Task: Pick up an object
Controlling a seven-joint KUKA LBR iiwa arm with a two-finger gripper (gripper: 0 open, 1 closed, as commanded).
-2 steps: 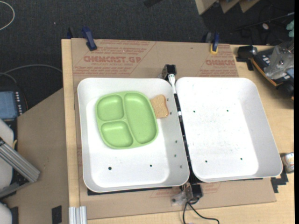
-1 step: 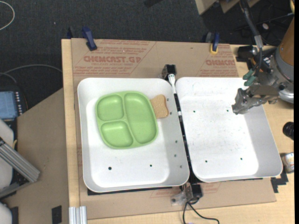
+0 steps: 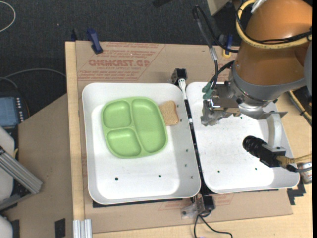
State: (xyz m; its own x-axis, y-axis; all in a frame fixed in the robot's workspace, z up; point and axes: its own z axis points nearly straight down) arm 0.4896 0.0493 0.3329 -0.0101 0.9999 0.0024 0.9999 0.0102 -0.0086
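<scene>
A green plate (image 3: 133,127) with three compartments lies in the left white bin (image 3: 143,180), toward its back. A small tan rectangular piece (image 3: 170,113), like a cracker, rests against the plate's right rim. My gripper (image 3: 210,117) hangs over the back left part of the right white bin (image 3: 230,175), close to the divider between the bins. It is to the right of the tan piece and apart from it. The grey wrist and the orange band above it hide much of the gripper, and I see nothing held in it.
Both bins sit on a brown cardboard sheet (image 3: 124,61) with red print. A black clip (image 3: 179,76) stands at the back between the bins. The arm covers the right bin's back right corner. Dark floor lies around the bench.
</scene>
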